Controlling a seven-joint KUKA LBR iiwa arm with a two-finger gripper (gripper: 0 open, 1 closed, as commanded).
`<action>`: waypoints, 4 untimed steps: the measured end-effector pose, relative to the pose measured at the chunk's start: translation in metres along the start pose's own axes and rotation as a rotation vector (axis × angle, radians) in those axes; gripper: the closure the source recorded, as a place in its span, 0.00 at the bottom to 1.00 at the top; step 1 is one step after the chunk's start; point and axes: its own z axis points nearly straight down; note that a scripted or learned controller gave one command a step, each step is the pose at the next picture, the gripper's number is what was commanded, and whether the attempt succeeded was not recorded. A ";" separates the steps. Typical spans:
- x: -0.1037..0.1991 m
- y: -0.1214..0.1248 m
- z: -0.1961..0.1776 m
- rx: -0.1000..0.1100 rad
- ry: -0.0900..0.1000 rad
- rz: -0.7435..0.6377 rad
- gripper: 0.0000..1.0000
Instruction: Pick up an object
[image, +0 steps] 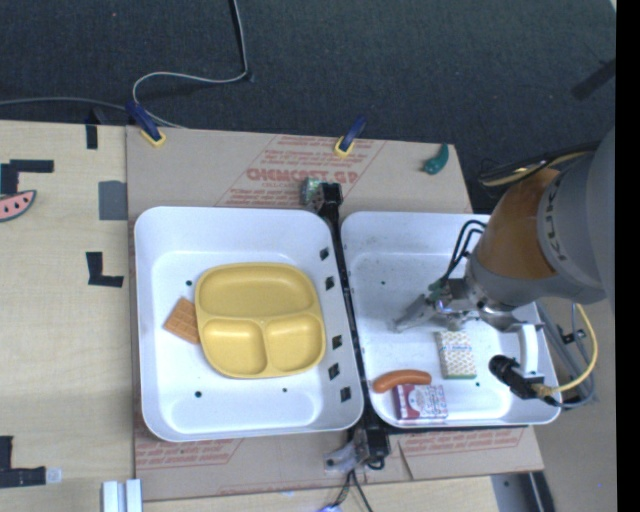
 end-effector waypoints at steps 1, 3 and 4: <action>-0.001 0.000 -0.010 -0.002 -0.003 0.001 1.00; -0.001 0.001 -0.019 -0.001 -0.002 0.000 0.00; 0.000 0.001 -0.028 0.000 0.000 -0.001 1.00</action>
